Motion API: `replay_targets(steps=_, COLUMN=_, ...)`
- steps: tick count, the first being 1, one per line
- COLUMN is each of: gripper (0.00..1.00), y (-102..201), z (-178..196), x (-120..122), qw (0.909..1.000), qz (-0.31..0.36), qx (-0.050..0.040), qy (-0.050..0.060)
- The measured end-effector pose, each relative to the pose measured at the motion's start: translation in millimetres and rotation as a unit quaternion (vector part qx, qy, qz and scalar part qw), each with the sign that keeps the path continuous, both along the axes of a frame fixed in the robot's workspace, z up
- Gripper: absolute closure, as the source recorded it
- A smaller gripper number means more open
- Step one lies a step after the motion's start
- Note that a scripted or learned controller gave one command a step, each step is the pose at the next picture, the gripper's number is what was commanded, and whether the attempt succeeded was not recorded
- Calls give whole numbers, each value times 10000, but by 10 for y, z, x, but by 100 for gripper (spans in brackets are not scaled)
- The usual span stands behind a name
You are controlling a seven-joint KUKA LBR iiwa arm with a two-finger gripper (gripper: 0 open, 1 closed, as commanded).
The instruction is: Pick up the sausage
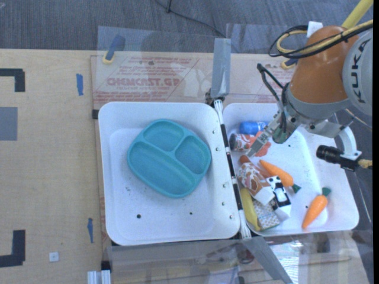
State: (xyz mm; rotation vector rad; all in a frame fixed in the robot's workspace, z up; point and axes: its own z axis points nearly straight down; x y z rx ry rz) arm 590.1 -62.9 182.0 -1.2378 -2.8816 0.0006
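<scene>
Sausage (256, 181), mottled brown and cream, lies in the right bin (342, 218) just at seven o'clock from my gripper (260, 145). Its long axis runs from about ten o'clock to four o'clock, one end against the yellow banana (249, 209), the other near a carrot (278, 173). My fingers hang low over the clutter, near a red-and-white toy; I cannot tell how wide they stand, nor anything between them.

Arm (323, 70) reaching in, hand (260, 145) lowered
</scene>
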Motion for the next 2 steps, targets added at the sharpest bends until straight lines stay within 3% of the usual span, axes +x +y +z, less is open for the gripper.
replay_targets(steps=1, gripper=100, y=-251, z=195, x=176, qw=9974, qz=714, qx=-7, qy=-30)
replay_targets(steps=2, gripper=100, y=23, z=1044, x=370, qw=9997, qz=-227, qx=-13, qy=-21)
